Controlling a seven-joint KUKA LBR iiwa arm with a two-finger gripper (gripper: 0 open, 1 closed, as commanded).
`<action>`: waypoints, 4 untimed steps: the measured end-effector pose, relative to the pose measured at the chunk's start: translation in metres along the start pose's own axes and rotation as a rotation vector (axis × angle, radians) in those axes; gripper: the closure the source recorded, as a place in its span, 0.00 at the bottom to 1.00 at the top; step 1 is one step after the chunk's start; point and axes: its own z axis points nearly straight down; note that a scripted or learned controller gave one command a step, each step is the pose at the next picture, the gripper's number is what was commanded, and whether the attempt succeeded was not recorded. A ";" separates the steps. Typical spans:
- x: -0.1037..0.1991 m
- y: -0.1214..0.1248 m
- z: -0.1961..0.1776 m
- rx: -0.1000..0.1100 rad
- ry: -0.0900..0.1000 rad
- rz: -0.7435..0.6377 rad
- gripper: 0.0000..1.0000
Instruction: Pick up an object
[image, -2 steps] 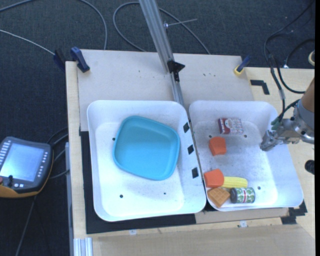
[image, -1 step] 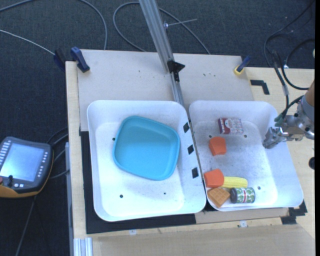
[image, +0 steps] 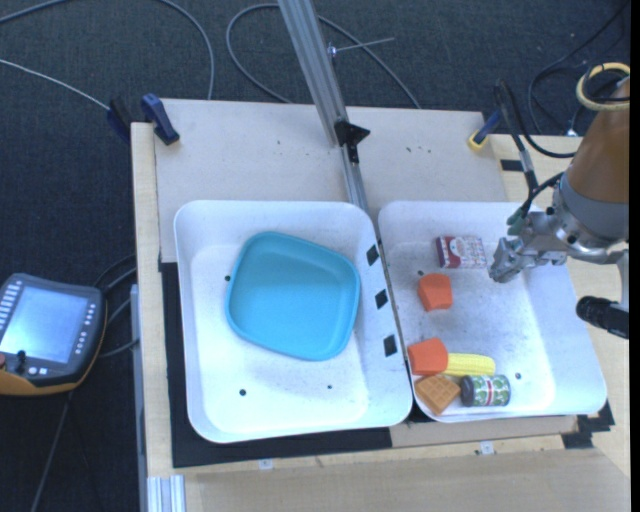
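Note:
My gripper (image: 503, 264) hangs over the upper right part of the right bin (image: 560, 330), just right of a small red and white carton (image: 459, 251). An orange block (image: 435, 292) lies below and left of the carton. Along the bin's lower edge lie a second orange block (image: 428, 355), a yellow corn cob (image: 470, 364), a tan waffle piece (image: 437, 392) and a small dark can (image: 485, 390). Nothing shows between the gripper's fingers.
A turquoise square plate (image: 293, 294) lies in the left bin (image: 200, 330). A metal pole (image: 322, 75) slants down to the divide between the bins. Blue and yellow clamps sit at the board's back corners. A handheld pendant (image: 45, 330) rests at far left.

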 end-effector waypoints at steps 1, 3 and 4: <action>0.054 0.019 0.008 0.001 0.000 0.000 1.00; 0.153 0.047 0.001 0.000 0.000 0.001 1.00; 0.196 0.057 -0.005 0.001 0.000 0.001 1.00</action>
